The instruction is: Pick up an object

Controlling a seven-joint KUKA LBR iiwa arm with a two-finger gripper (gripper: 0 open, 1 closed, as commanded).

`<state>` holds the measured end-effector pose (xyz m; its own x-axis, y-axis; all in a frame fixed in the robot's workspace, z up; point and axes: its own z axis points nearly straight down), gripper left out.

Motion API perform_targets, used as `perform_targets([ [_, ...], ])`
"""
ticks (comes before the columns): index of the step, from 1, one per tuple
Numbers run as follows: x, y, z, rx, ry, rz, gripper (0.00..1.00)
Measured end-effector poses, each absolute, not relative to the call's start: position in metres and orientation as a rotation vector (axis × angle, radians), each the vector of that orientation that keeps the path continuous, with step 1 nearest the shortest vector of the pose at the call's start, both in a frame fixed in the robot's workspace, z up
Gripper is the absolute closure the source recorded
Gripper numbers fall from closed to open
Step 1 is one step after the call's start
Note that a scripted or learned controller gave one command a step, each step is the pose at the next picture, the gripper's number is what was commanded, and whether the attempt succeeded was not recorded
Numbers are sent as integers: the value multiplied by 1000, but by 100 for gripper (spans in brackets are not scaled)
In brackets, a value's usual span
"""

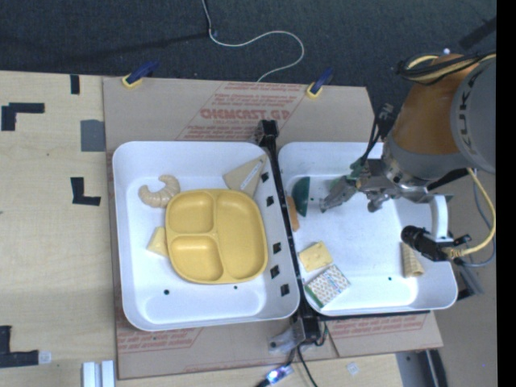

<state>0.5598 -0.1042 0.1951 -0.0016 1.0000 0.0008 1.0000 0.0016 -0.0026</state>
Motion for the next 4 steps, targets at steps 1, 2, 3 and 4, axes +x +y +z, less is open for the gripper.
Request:
perform_targets([
  [1, 553, -102, 150, -2217, -2219, 7, 0],
  [2, 551, -102, 85, -2217, -2219, 7, 0],
  [3, 551, -102, 85, -2220, -2222, 1, 0],
  [4, 552, -102, 95, -2221, -2223, 1, 100],
])
